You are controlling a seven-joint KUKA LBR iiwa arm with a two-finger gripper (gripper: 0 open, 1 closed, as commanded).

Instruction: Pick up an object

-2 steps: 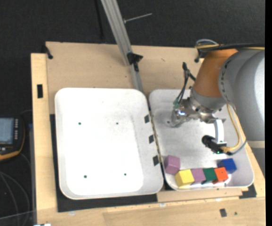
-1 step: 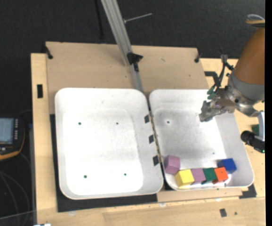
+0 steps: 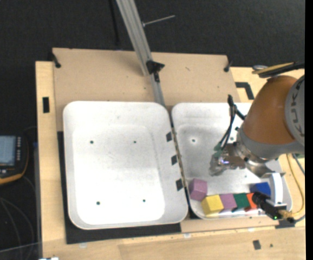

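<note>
Hovering over the middle of the right bin (image 3: 200, 118), the claw (image 3: 220, 164) hangs below the grey wrist and orange band of the arm (image 3: 270, 118), which reaches in from the right. Whether the claw is wide, narrow or holding anything cannot be told from this slant: the wrist and cables hide its tips, and no object shows between them.

Several small blocks sit along the near edge of the right bin. A light purple block (image 3: 199, 189) lies nearest the bins' divider, just near and left of the claw but apart from it. A yellow block (image 3: 213, 203) sits just near and right of it. Beyond that to the right come a second purple block (image 3: 228, 201), then a green block (image 3: 241, 201) with an orange block (image 3: 250, 202) beside it, packed closely in a row. A blue block (image 3: 261, 189) lies a little farther back, near the bin's right wall, under the arm's edge.

The left bin (image 3: 118, 161) lies alongside, touching the right one.
</note>
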